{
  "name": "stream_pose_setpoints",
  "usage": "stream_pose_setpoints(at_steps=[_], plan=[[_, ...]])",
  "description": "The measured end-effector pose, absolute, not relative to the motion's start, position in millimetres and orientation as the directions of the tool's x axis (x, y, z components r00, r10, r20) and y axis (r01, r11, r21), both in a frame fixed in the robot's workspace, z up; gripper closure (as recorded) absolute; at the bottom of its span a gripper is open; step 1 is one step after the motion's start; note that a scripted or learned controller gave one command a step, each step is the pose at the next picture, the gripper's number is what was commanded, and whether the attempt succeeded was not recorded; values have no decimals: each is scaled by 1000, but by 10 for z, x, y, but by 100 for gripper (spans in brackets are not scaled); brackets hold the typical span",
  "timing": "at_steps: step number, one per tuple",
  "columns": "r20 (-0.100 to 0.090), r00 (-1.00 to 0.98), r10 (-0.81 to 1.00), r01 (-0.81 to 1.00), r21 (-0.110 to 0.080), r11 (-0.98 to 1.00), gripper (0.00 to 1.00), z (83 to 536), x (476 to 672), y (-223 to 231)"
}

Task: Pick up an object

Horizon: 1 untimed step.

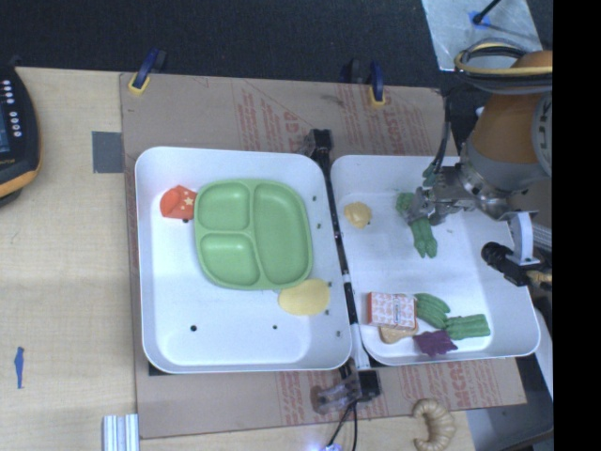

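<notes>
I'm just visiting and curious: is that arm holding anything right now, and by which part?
It looks so: the gripper sits at the upper end of a green toy in the right bin, though the grip itself is too small to confirm.

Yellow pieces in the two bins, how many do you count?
2. A larger yellow piece lies in the left bin below the green divided plate; a smaller yellow piece lies near the right bin's upper left. Others may be hidden beneath the arm.
</notes>
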<state>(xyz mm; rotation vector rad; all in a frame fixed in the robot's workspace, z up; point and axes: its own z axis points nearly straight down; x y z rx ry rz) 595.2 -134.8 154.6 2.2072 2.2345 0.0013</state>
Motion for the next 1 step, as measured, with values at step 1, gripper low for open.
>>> stream_pose_setpoints(at_steps=[1], plan=[[2, -13, 1000, 1000, -5, 13, 100, 1937, 5651, -409]])
